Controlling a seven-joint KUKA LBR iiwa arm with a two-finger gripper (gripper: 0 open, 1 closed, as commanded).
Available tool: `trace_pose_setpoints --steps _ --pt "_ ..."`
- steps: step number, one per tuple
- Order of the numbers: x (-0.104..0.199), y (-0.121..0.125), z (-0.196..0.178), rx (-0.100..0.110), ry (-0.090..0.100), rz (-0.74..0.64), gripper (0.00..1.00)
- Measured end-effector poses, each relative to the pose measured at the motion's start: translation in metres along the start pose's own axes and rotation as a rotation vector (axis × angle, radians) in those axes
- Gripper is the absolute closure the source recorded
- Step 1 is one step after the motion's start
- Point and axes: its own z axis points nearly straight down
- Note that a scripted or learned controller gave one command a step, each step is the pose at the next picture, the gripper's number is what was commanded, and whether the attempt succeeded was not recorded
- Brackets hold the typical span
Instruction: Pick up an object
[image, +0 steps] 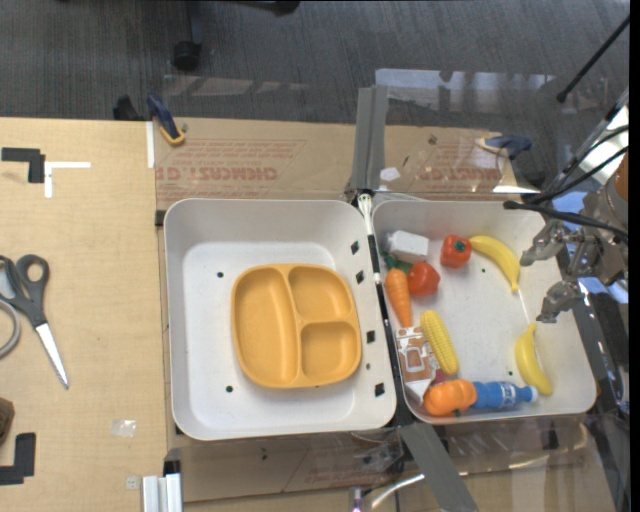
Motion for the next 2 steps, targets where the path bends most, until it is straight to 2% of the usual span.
trace_pose_setpoints --steps 1,2 --pt "-0.036 -0.006 0.104 0.000 0.001 0.240 0.00" --pt "0.037 0.004 0.118 0.000 0.003 0.380 0.00"
